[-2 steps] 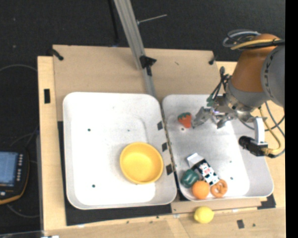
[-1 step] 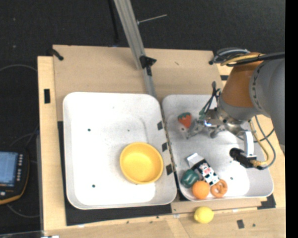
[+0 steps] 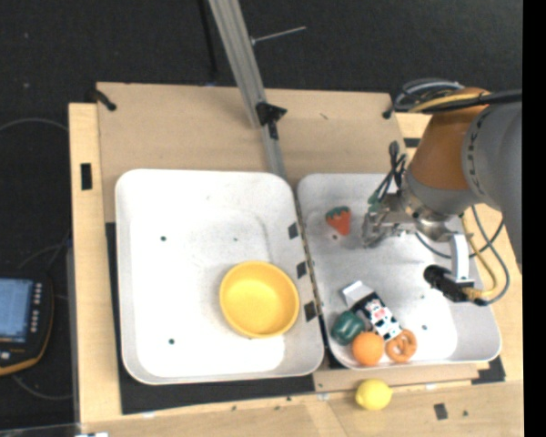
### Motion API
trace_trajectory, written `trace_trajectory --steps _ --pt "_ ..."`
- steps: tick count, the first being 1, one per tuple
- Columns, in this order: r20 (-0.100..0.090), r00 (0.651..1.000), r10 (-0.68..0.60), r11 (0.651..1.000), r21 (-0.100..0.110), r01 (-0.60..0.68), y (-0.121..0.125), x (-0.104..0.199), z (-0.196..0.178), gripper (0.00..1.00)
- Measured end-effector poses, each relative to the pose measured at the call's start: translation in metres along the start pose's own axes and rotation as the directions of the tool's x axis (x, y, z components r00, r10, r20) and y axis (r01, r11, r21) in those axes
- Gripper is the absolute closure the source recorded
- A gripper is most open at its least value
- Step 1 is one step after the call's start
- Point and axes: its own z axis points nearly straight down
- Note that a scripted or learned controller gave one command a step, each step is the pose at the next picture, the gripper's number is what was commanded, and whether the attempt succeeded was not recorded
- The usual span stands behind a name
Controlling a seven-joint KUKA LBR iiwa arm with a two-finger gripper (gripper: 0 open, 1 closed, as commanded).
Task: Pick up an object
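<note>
One gripper (image 3: 375, 228) beside strawberry (image 3: 338, 219) — apart.

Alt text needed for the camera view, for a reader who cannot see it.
A grey arm with an orange band lowers its gripper into the right white bin, beside a small red strawberry-like toy. At that bin's near edge cluster an orange ball, a pretzel-shaped toy and a dark green piece; the left white bin holds a yellow bowl.

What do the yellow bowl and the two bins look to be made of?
yellow bowl: probably plastic, smooth and evenly coloured with a soft sheen. left bin and right bin: likely moulded plastic, white, matte, lightly speckled, with rounded corners. Neither material is certain from the camera view.
</note>
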Motion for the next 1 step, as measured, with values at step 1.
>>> trace_trajectory --steps 1 --pt "0.001 1.0 -0.006 1.0 -0.002 0.006 -0.004 -0.0083 -0.0509 1.0"
